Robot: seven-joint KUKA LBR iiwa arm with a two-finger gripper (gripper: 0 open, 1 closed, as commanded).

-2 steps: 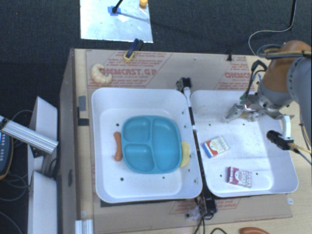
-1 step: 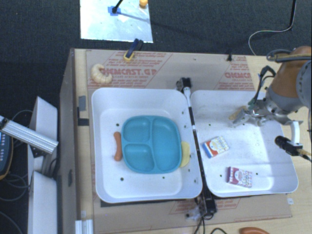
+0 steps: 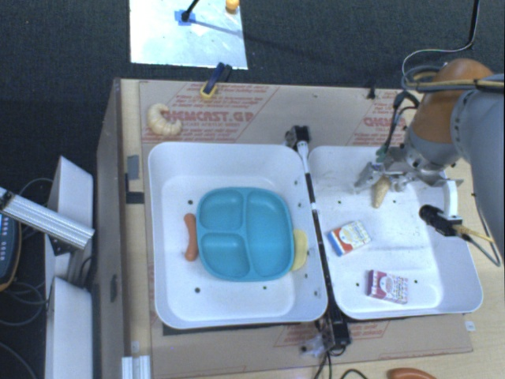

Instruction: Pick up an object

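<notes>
The bench was a pale wooden board covered by a brown cardboard sheet with red printed letters (image 3: 237,113), and it stood on a dark carpet floor (image 3: 63,54). Two shallow white plastic bins lay on it side by side, touching along a black strip between them. The left bin (image 3: 170,290) held a light blue plastic tray with four compartments (image 3: 243,234), a small orange-brown sausage toy (image 3: 190,237) just beside the tray's left edge, and a yellow object (image 3: 301,249) partly hidden under the tray's right edge. The right bin (image 3: 465,287) held a small white carton with blue and red print (image 3: 349,237) near its middle, and a dark red and white packet (image 3: 387,286) closer to the front wall. The grey arm with its orange band (image 3: 450,101) reached down into the far part of the right bin; the two-finger gripper (image 3: 382,181) was there, and a pale beige, cone-shaped object (image 3: 380,192) stood between its fingers and pointed down to the bin floor — it looked pinched by them. On the cardboard behind the left bin lay a cream, curled toy (image 3: 162,119) and a yellow and dark blue tool (image 3: 214,81). Further back on the carpet lay a shiny square sheet (image 3: 158,22) with a small orange ball (image 3: 232,5) on it.
</notes>
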